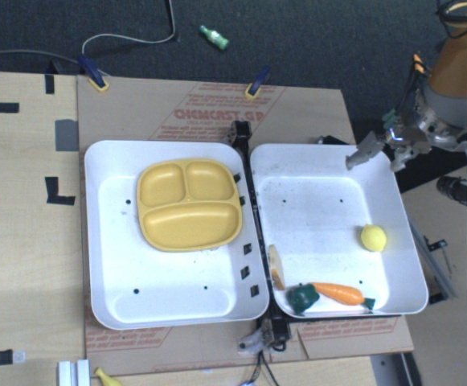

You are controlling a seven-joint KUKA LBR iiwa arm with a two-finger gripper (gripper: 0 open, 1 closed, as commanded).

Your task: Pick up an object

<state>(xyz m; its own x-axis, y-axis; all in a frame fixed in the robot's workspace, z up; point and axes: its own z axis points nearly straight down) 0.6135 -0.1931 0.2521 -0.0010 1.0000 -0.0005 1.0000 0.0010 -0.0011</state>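
Three loose things lie in the right bin (394, 185) at the lower right of the frame: a yellow ball (373, 237), an orange carrot (338, 293) and a dark green piece (303, 298) just beside the carrot's left end. The yellow divided plate (190, 203) sits in the left bin (104, 240). The gripper (380, 149) hangs at the right bin's upper right corner, well apart from all three, its fingers spread with nothing between them. By my reading nothing is picked yet: choosing, descending, closing and lifting all remain
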